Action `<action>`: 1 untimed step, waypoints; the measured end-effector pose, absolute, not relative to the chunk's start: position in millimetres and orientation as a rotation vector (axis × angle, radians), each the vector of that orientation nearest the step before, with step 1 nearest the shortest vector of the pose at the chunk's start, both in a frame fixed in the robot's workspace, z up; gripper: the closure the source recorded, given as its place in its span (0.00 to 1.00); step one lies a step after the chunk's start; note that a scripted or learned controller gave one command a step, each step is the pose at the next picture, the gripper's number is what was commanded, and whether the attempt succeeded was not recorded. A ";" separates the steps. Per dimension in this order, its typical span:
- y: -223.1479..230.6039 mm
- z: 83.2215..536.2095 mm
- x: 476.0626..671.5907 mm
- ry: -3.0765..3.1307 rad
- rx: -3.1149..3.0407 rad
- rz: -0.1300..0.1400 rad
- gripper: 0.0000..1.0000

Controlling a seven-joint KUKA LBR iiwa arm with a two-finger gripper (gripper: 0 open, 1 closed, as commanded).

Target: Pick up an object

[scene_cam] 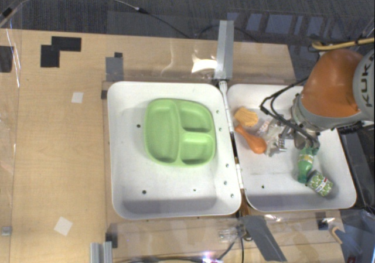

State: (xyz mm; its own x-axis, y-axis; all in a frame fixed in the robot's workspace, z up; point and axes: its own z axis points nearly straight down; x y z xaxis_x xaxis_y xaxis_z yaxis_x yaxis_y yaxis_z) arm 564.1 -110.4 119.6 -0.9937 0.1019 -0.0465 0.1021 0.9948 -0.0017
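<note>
Three items sit in the right bin (pixel 337 197) near the gripper (pixel 281 142): carrot (pixel 251 140) just left of it, ridged yellow-orange piece (pixel 246 117) up-left, green bottle (pixel 312 175) just right and below. Finger spread: cannot tell, nothing visibly held. Well left, a glossy green sectioned plate (pixel 179 133) lies in the left bin (pixel 126 191). Both bins white, shallow, rounded.

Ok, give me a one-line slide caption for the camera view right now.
KUKA arm's hand low over the right bin among a carrot and green bottle; green divided plate in left bin.
</note>
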 end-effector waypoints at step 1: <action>-43.0 190.0 558.6 3.124 0.075 0.004 1.00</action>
